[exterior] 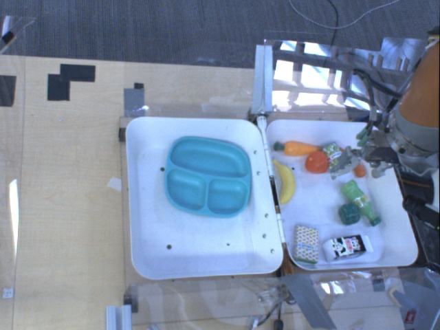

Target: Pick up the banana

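Two bins; banana [284, 181] lies untouched at the right bin's [405, 249] left edge, centre of frame; my gripper [354, 162] sits upper right, near a tomato [317, 161]; its grip state I cannot tell; the pick remains undone.

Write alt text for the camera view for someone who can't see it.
A banana lies at the left edge of the right bin, with the gripper above the bin's upper middle near a tomato and carrot. The left bin holds a blue divided plate.
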Available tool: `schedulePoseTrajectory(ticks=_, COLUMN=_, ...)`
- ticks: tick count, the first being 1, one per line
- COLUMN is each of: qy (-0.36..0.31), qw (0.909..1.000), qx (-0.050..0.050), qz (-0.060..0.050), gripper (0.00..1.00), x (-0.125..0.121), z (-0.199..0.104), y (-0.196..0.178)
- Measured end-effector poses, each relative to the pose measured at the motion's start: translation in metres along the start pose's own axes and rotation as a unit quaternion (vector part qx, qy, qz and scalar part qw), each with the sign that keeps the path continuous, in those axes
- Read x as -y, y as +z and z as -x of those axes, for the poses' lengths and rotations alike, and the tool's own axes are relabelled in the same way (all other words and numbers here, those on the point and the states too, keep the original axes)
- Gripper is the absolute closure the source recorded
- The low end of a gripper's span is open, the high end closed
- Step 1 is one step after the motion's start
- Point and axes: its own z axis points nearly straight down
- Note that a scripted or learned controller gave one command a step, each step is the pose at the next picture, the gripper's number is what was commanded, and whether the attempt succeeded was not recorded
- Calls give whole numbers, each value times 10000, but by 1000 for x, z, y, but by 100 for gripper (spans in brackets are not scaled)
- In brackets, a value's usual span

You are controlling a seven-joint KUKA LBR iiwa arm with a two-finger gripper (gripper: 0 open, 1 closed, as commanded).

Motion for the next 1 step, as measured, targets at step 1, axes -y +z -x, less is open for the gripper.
schedulePoseTrajectory(ticks=1, qy=1238, qw=9923, qx=-4, qz=3, gripper=0, x=28, z=-12, y=20)
